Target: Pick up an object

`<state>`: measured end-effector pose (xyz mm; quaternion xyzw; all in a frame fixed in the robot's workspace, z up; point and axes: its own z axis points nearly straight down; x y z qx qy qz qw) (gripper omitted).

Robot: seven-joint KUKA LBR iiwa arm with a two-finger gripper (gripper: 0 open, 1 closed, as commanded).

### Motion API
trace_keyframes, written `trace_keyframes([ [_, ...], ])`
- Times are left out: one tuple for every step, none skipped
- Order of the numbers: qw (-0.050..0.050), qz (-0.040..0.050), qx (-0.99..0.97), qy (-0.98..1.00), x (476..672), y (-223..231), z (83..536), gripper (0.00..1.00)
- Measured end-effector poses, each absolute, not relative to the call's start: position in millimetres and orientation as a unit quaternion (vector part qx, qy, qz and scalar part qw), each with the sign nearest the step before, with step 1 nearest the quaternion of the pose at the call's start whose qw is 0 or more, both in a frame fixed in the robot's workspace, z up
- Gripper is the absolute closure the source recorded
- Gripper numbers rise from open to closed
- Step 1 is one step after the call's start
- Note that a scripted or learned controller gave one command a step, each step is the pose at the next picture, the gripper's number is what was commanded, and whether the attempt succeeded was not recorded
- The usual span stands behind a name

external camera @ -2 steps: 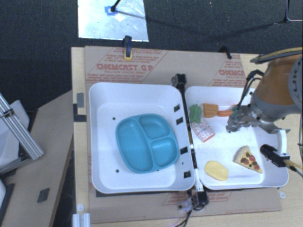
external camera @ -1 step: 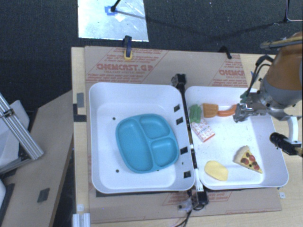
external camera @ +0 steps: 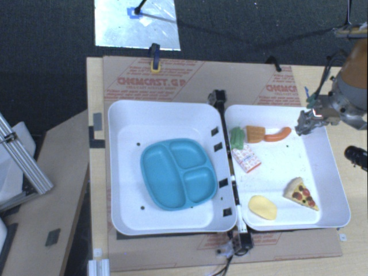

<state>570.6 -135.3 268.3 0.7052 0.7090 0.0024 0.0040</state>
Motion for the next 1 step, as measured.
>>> trace_keyframes([
  [0.001,0.0015,0.703,0.711,588.7,-75.2,256.2,1.00],
])
